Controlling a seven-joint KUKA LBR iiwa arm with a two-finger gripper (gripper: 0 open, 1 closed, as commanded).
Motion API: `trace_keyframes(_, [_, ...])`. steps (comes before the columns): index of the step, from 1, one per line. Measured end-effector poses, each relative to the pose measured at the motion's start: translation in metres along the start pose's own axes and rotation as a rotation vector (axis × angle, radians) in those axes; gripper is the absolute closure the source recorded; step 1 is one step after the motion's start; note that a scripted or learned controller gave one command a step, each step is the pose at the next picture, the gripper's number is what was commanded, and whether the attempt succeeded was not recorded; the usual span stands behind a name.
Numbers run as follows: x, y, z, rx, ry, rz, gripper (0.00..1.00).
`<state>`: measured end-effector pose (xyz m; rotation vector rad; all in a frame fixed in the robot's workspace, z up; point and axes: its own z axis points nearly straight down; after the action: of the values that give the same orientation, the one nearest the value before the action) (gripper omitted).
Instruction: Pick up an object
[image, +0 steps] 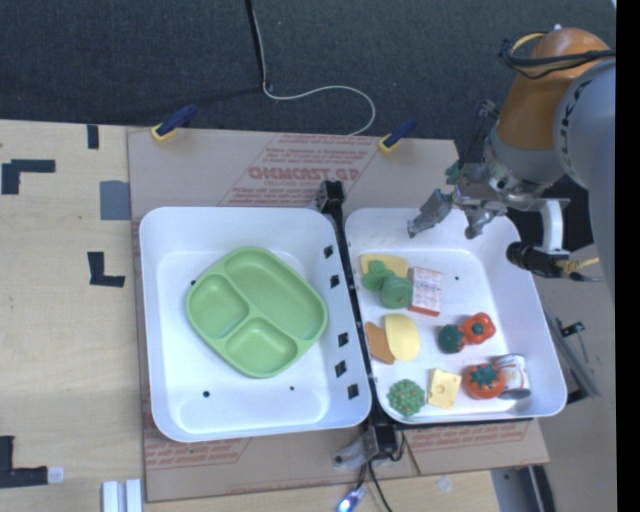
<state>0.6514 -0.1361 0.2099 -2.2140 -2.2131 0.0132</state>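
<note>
My gripper (451, 220) hangs over the far edge of the right bin (520, 290), open, with nothing between its fingers. Below it in that bin lie several toy foods: a green vegetable (390, 290) on a yellow piece (388, 267), a red-and-white packet (426, 290), a yellow lemon-like piece (403, 337) beside an orange slice (378, 342), a red pepper (478, 327), a dark green piece (450, 339), a broccoli (405, 396), a cheese wedge (444, 387) and a tomato (485, 379) against a small can (508, 372).
The left bin (170, 300) holds a green divided plate (257, 311). A black divider with clips (343, 290) runs between the bins. Cardboard (200, 170) lies under both bins, with yellow-and-blue clamps (174, 122) at its far edge. A cable (300, 95) trails behind.
</note>
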Motion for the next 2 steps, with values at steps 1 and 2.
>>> trace_keyframes(1, [0.0, 0.003, -0.007, -0.012, -0.002, -0.002, 0.0])
trace_keyframes(2, [-0.001, 0.007, 0.056, -0.007, -0.002, -0.003, 0.0])
